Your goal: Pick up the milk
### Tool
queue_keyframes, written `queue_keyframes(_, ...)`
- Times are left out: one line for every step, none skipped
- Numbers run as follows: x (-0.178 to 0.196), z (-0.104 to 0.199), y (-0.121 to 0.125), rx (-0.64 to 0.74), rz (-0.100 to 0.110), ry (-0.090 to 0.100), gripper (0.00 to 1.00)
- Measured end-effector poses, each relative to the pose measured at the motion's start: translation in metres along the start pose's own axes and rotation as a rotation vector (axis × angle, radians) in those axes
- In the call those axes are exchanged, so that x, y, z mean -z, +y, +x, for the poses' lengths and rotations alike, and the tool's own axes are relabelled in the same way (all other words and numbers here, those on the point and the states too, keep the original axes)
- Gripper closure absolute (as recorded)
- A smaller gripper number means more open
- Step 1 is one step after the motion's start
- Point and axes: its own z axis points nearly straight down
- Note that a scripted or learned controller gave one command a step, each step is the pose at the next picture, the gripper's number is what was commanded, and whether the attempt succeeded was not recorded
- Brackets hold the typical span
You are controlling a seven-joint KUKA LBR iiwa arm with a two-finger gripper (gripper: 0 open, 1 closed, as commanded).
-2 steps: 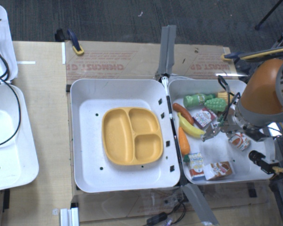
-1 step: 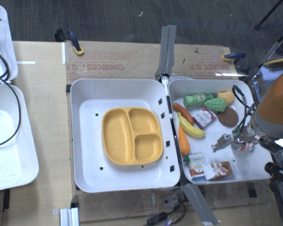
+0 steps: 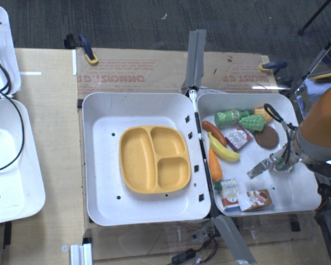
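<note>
Tool: low in the right bin, apparently touching nothing; finger opening cannot be told.
Milk: small carton, lower-left of tool; print unreadable.

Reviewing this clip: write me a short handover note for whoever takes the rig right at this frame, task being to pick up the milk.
Gripper: low in the right bin, holding nothing visible; finger state unclear.
Milk: small carton lying near the right bin's front edge, beside a brown-and-white packet, left and forward of the gripper.
Left bin: yellow divided plate.
Done: nothing lifted.
Left: move over the milk, grasp, lift.
</note>
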Motion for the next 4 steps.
queue_keyframes(-0.001,0.012,0.005,-0.251,-0.001,-0.007,0.00)
queue_keyframes(0.001,0.015,-0.005,-0.090,0.023,-0.007,0.00)
queue_keyframes(0.001,0.005,0.025,-0.097,0.015,-0.019,0.00)
queue_keyframes(-0.019,-0.038,0.076,-0.155,0.034,-0.015,0.00)
